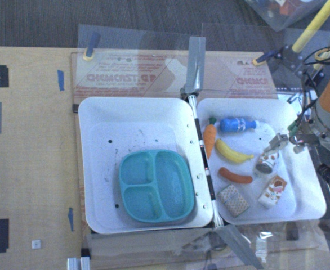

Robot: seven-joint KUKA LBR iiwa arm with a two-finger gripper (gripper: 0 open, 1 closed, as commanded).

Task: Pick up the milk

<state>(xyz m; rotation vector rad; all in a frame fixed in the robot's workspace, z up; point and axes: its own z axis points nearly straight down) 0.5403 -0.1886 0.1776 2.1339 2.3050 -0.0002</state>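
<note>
Two shallow white bins sit side by side on the worktop (30, 151). The left bin (97, 122) carries a teal divided tray (155, 185). The right bin (311, 204) carries the loose items: a carrot (209, 139) against its left wall, a blue bottle (237, 125) lying on its side near the far wall, a banana (232, 152), a sausage (235, 176), a speckled grey block (233, 200) at the near edge, a small can-like container (266, 163), and the milk (272, 191).

The milk, a small white carton with red print, lies tilted on the bin floor toward the near right corner, just beside the can-like container and well apart from the bottle. Nothing is touching it.

The arm (329, 103) reaches in over the right wall of that bin. The gripper (279, 143) hangs above the can-like container, a little farther back in the bin than the carton. Whether the fingers are apart or together cannot be told from this view; no object is seen between them.

Assessment of progress: the approach into the correct bin is made, but the pick is not yet done. The carton rests unlifted. Remaining, as judged: bring the gripper toward the near edge and over the carton, descend, close on it, and raise it. The neighbouring container is close enough to risk a wrong contact.
</note>
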